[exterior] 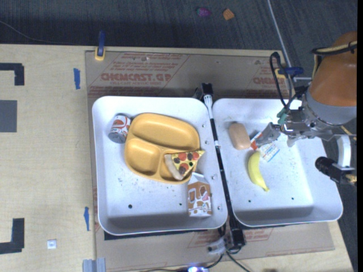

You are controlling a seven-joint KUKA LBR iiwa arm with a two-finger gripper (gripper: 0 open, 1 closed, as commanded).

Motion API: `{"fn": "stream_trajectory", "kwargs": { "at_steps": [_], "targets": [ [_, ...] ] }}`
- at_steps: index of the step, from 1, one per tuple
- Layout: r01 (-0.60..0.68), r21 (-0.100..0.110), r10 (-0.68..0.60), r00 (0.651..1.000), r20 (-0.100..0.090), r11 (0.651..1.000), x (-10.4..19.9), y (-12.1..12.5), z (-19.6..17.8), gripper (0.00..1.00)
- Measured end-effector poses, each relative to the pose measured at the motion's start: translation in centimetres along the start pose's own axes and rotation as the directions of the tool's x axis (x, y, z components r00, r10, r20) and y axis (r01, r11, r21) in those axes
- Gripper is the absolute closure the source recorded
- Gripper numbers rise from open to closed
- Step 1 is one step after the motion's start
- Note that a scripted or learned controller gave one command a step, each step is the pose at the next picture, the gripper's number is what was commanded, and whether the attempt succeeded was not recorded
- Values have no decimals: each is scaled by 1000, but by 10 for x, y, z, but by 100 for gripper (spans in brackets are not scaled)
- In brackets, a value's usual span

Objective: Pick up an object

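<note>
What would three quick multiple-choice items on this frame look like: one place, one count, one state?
1. Where does the yellow banana lie?
A. right white bin
B. left white bin
C. on the cardboard

2. How many things lie in the left bin?
A. two
B. four
C. six

3. How does the pizza slice sit?
A. under the carton
B. on the divided yellow plate
C. beside the banana

Answers: 1 A, it lies right of the divider. 2 B, plate, pizza slice, crushed can, small brown carton. 3 B, it rests in the plate's lower compartment.

Blue clamp (101,44) on the cardboard sheet (170,72)
</note>
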State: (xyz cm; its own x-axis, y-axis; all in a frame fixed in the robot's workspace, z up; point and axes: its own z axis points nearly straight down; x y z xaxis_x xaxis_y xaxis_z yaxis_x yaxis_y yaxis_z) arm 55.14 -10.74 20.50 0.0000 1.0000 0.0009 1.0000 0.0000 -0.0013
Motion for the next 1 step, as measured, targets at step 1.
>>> {"fn": "stream_trajectory", "kwargs": {
  "at_steps": [1],
  "targets": [
    [0, -18, 0, 1000, 5, 1000, 8, 53, 99, 0]
  ]
}}
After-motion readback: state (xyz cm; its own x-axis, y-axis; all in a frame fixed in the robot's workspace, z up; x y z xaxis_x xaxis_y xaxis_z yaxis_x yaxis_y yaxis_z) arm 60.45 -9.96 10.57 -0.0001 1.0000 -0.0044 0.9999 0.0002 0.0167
